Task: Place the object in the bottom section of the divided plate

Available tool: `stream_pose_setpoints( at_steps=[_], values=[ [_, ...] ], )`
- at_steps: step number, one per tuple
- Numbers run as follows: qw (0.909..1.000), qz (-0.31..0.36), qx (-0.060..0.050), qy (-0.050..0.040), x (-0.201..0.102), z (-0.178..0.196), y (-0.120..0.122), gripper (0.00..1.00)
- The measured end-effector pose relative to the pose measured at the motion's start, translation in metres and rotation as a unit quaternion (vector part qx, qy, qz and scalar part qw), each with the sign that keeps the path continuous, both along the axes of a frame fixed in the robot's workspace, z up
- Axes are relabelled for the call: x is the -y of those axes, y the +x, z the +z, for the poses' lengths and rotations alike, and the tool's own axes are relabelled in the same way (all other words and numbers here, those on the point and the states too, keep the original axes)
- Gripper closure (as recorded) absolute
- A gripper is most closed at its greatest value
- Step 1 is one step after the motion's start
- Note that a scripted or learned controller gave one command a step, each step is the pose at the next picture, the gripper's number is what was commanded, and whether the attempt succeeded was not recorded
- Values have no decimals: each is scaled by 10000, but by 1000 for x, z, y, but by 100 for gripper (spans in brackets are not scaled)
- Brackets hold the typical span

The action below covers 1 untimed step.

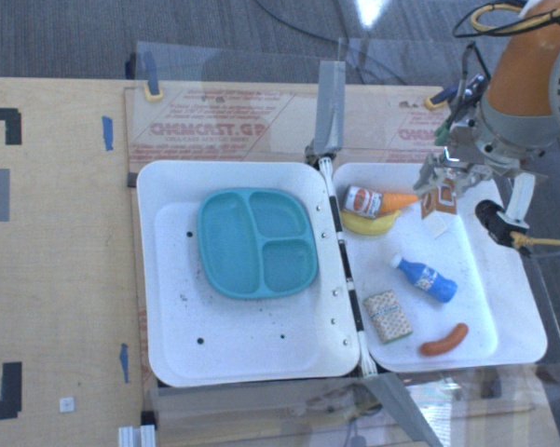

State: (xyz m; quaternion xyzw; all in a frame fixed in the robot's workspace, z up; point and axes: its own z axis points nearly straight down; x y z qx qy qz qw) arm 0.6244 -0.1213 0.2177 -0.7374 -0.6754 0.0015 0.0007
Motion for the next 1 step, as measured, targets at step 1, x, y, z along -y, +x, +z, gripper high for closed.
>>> stream_pose_setpoints(
  at_steps=[1],
  values=[
    [9999,105,-10,9,-74,-12,-5,100]
  ],
)
